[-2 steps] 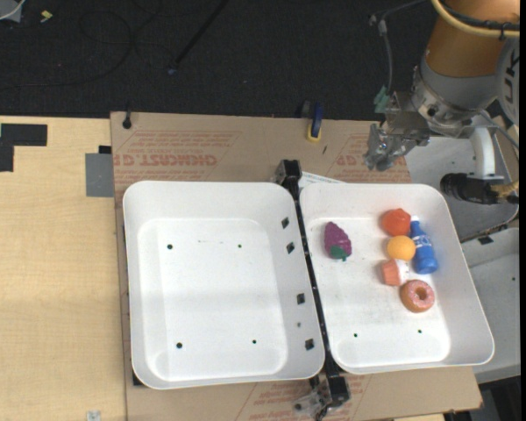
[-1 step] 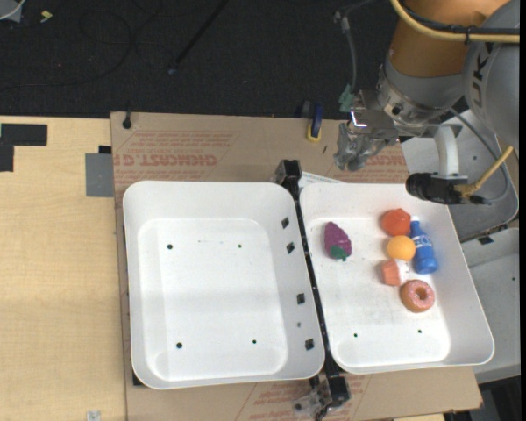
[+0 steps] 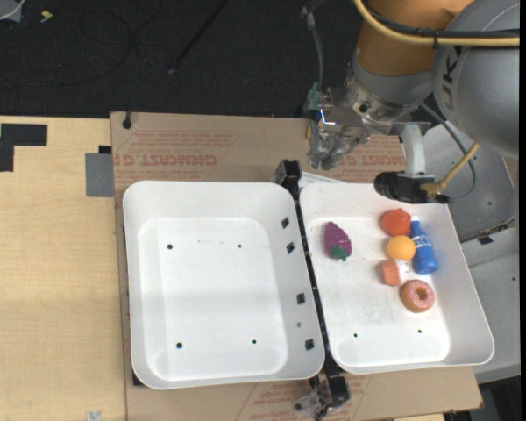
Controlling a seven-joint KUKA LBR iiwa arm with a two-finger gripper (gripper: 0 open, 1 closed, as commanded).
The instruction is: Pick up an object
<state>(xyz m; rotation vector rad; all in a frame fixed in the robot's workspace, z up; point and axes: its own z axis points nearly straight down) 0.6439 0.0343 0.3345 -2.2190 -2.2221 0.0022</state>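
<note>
Raised beyond the far edge of the right bin (image 3: 473, 340), the end effector (image 3: 327, 154) hangs with nothing between its fingers; I cannot tell how wide they stand. Inside that bin lie a purple eggplant (image 3: 337, 239), red tomato (image 3: 395, 222), orange ball (image 3: 401, 248), blue bottle (image 3: 423, 251) and pink donut (image 3: 417, 296). Left bin (image 3: 145, 279) sits alongside.

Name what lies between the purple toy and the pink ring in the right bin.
In the camera view, a small orange block lies between the purple toy and pink ring.
</note>
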